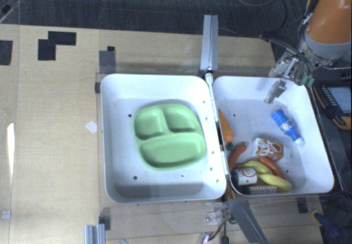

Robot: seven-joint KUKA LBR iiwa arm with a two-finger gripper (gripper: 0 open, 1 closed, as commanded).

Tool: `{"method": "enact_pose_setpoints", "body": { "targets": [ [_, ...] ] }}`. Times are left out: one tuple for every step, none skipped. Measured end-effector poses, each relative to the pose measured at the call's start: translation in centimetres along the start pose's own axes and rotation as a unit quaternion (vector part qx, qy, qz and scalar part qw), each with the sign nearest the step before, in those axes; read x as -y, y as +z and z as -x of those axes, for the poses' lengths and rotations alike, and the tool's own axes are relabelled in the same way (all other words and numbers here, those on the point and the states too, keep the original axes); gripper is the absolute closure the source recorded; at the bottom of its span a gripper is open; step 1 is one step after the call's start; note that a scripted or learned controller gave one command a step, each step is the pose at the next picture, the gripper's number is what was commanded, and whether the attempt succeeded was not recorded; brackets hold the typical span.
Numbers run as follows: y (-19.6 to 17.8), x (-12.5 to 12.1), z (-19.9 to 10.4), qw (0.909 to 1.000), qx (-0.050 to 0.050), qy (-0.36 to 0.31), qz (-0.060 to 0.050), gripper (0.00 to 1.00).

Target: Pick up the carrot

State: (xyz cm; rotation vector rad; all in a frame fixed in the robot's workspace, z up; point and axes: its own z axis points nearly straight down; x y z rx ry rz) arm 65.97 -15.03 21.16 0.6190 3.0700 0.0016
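Gripper point(276, 90) hanging over the right bin's point(322, 144) far edge; impossible to tell how it stands. Carrot point(224, 126) lying against that bin's left wall, well apart from it.

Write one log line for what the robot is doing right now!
end effector: above right bin's far corner | carrot: against right bin's left wall, not held | green tray: in left bin

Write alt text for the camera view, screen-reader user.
The gripper hovers over the right bin's far corner, away from the carrot lying against its left wall. A green divided tray sits in the left bin.
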Motion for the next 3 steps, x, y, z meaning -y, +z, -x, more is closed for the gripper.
{"method": "enact_pose_setpoints", "body": {
  "targets": [
    [3.3, 0.1, -3.1, 0.9953, -0.001, 0.097, 0.0, 0.0],
    [12.1, -2.8, -4.5, 0.9996, 0.002, -0.029, 0.001, 0.0],
    [8.8, -2.9, -3.0, 0.9956, 0.001, -0.094, 0.0, 0.0]
  ]
}}
